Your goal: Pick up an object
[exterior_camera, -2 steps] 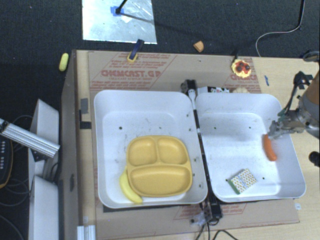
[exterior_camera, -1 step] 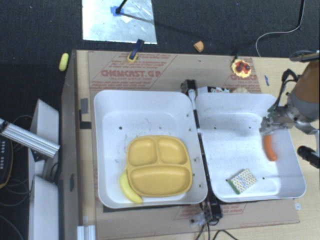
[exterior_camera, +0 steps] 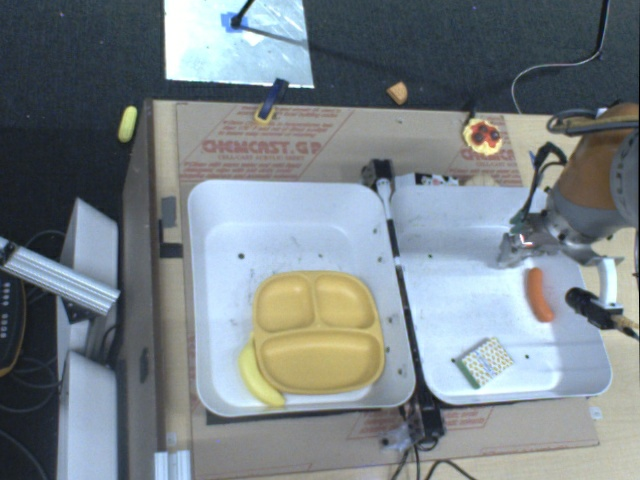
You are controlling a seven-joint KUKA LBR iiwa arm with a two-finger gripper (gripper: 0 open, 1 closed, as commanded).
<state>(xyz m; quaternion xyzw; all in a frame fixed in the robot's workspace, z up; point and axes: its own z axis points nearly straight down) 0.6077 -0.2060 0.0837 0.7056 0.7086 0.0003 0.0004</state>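
Camera view: arm [exterior_camera: 600, 183] reaches in from the right, over the right bin [exterior_camera: 450, 298]. Gripper [exterior_camera: 512, 250] sits low at the bin's upper right area, nothing visibly between the fingers; can't tell if it's wide or narrow. Orange sausage-shaped object [exterior_camera: 540, 295] lies on the bin floor just below-right of the gripper, near but apart. Patterned green sponge-like block [exterior_camera: 486, 361] lies near the bin's front edge, well apart from the gripper. Left bin [exterior_camera: 230, 228] holds a yellow divided tray [exterior_camera: 318, 330] with a banana [exterior_camera: 258, 378] tucked against its lower left corner.
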